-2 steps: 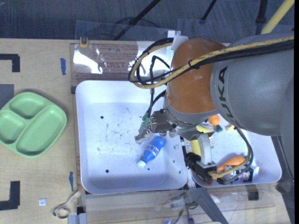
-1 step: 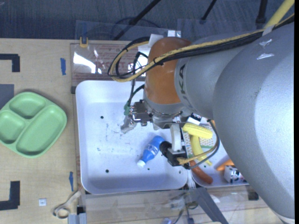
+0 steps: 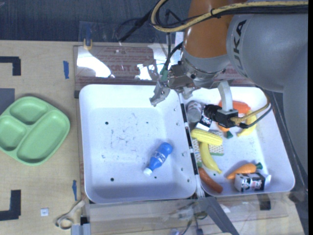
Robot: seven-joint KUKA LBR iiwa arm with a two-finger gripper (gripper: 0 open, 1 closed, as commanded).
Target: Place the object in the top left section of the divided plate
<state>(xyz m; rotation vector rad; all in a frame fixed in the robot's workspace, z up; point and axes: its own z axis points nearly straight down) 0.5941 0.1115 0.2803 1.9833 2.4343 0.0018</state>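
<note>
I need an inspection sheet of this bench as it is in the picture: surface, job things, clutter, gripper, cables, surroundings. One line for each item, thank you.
Surface: wooden bench with two white bins side by side, left bin and right bin.
Job things: green divided plate on the bench left of the bins; blue bottle lying in the left bin.
Clutter: right bin holds a corn cob, a banana, a carrot and a small can.
Gripper: gripper is over the far right corner of the left bin, apart from the bottle.
Cables: yellow and black cables loop around the arm.
Surroundings: blue tape marks on the bench.
</note>
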